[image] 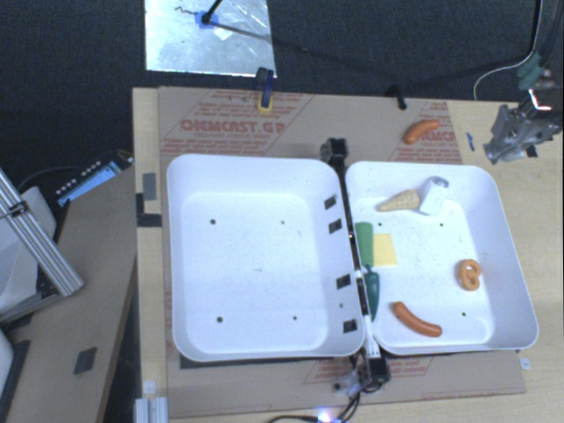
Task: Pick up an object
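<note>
Pincer (520, 130) at far right, above surface (150, 342), well clear of bins; open or closed: cannot tell.

Right bin (515, 271) holds:
- sausage (416, 319), front
- pretzel (469, 274), right
- ice-cream cone (399, 202), touching white cup-like piece (434, 196)
- yellow square (384, 249)
- green pieces (364, 236) along left wall

Left bin (256, 263) bare. Second sausage (421, 131) on surface behind bins.

Likely light plastic toys, stiff, slick. Front sausage best pick: isolated, grip across narrow middle.

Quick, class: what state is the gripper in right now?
Gripper: at the view's right edge, outside the bins, holding nothing visible; open or shut cannot be told.
</note>
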Motion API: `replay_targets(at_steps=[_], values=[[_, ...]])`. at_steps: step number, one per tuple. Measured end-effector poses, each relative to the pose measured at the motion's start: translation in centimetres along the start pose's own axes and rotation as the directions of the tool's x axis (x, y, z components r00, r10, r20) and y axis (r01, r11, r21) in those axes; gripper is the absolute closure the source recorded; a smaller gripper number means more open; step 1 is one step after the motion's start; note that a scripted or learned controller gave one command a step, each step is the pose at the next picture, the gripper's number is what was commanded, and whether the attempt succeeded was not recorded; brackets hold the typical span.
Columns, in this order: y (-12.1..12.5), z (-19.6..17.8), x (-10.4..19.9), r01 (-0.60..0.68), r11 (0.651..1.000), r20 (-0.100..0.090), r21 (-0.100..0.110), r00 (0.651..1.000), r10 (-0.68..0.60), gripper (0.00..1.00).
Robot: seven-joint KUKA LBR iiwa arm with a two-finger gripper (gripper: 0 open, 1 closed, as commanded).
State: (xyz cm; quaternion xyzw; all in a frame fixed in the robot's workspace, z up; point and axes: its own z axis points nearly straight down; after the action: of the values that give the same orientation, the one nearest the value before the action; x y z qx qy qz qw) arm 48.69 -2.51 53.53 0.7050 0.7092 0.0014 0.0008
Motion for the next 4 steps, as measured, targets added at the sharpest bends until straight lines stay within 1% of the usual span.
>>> replay_targets(at_steps=[4], values=[[0.0, 0.0, 9.5, 0.0, 1.0, -0.001, 0.001, 1.0, 0.0, 1.0]])
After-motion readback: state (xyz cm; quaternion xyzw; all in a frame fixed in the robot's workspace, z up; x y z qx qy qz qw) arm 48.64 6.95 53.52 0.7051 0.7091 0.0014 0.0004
